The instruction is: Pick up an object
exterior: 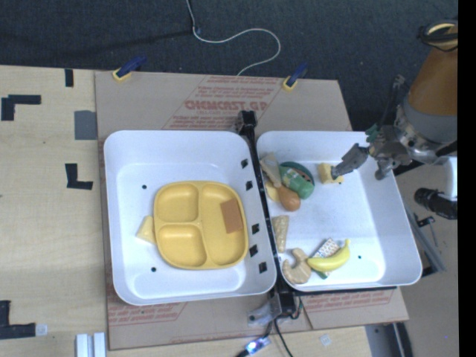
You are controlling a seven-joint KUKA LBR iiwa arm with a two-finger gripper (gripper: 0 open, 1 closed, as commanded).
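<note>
While gripper (338,171) hangs, grip unclear, 2 bins (123,199): 1 yellow tray (186,225), 1 banana (331,258).

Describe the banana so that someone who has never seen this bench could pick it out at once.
Start at the right white bin, the one the arm reaches over. Go to its near edge, where a few toy foods lie. The banana is the curved bright yellow piece there, to the right of the tan wooden piece it lies beside; no other yellow thing in that bin is crescent-shaped.
</note>
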